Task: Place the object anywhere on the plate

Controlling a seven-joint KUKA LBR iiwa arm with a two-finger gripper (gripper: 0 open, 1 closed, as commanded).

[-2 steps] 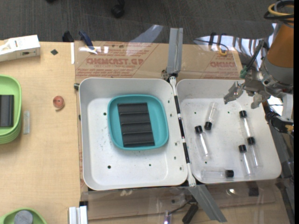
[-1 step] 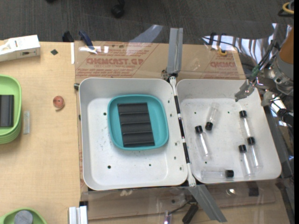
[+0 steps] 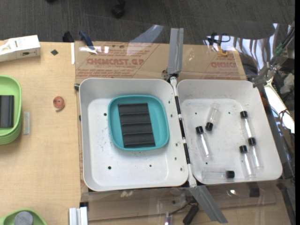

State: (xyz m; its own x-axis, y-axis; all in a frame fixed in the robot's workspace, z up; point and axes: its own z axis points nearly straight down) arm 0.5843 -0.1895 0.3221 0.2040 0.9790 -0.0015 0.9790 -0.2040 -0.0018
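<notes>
Two shallow white bins sit side by side on the table [image 3: 42, 172], over a sheet of brown cardboard [image 3: 122, 57] with red print.

The left bin [image 3: 93, 172] holds a teal plate [image 3: 115, 130], square with rounded corners, set a little toward the bin's far side. A black ridged insert [image 3: 136, 124] lies on the middle of the plate, its ridges running left to right.

The right bin [image 3: 267, 170] holds the task's things: six clear vials with black caps, all lying on the bin floor and none on the plate.
- One vial [image 3: 213, 114] lies near the bin's middle, tilted, with its cap toward the near side.
- A second vial [image 3: 203, 143] lies just left of it and nearer, with its cap at the far end.
- Three more lie along the right side: a vial [image 3: 245, 124] farthest back, another vial [image 3: 254, 157] nearer, and a third vial [image 3: 246, 163] close to its left.
- The last vial [image 3: 216, 175] lies crosswise along the near wall, its cap pointing right.

On the bare table to the left, a stack of green dishes [image 3: 11, 125] sits at the left edge. A small reddish round piece [image 3: 58, 102] lies between that stack and the left bin. A white box [image 3: 18, 47] rests at the far left corner.

Whether the claw is open or closed, or has hold of anything, cannot be told.
</notes>
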